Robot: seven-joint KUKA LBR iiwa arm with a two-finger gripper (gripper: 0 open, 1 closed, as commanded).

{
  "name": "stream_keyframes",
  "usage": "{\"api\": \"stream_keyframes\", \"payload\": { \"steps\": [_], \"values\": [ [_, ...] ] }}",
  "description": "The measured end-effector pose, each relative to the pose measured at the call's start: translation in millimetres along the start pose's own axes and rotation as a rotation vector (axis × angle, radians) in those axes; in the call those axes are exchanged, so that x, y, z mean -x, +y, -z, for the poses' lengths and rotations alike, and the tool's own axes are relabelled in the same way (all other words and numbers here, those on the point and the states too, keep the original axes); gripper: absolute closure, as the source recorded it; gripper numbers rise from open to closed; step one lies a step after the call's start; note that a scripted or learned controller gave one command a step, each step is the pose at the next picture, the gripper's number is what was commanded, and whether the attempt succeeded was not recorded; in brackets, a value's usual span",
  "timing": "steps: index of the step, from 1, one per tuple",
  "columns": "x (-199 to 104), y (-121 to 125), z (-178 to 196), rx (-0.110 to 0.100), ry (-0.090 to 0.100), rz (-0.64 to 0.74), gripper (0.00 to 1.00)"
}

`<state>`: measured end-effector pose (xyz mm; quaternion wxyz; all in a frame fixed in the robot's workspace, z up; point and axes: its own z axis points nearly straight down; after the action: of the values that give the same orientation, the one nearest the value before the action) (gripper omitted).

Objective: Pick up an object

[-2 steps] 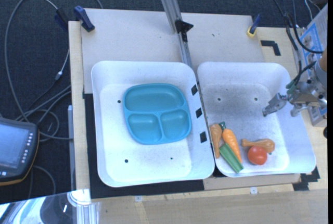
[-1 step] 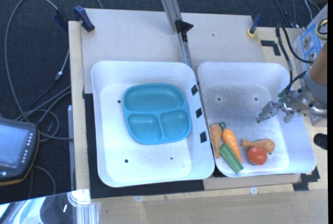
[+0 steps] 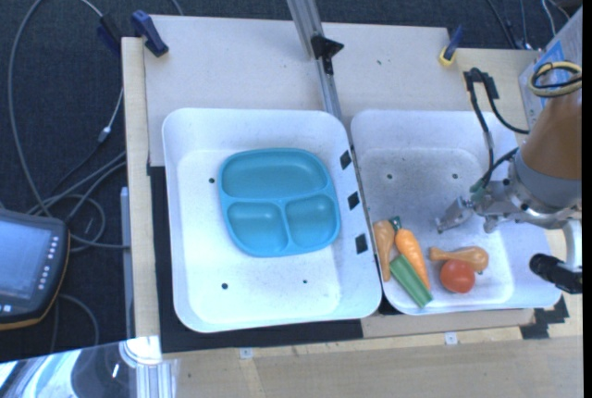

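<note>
2 bins: left bin and right bin sit side by side on the bench, their near walls touching.
Left bin contents: 1 blue divided plate with 3 compartments, nothing lying in any of them.
Right bin contents: 1 orange carrot, a second paler carrot just beside it, 1 green vegetable touching the carrot, 1 red tomato, 1 tan squash-shaped piece touching the tomato (all crowded into the near corner of the bin).
Gripper: the gripper hangs low over the right bin's bare floor, just above the pile; whether its fingers are spread or closed I cannot tell, and nothing visible sits between them.
Task's thing: any 1 of the 5 toys would do; the squash-shaped piece and the carrot lie nearest the gripper.
Risk 1: the toys touch each other, so a descent may land on 2 at once and push them apart rather than trap 1.
Risk 2: the pile hugs the bin wall, so a finger may strike the rim.
Risk 3: the round tomato will likely roll from a glancing pinch.
Risk 4: a straight descent from here would likely meet bare floor.
</note>
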<state>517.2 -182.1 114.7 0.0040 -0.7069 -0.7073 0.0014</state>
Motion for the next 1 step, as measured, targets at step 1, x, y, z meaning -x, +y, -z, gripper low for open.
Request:
{"api": "stream_keyframes", "payload": {
  "steps": [1],
  "values": [
    [0.5, 2.3, 14.7, 0.009, -0.003, 0.001, 1.00]
  ]
}}
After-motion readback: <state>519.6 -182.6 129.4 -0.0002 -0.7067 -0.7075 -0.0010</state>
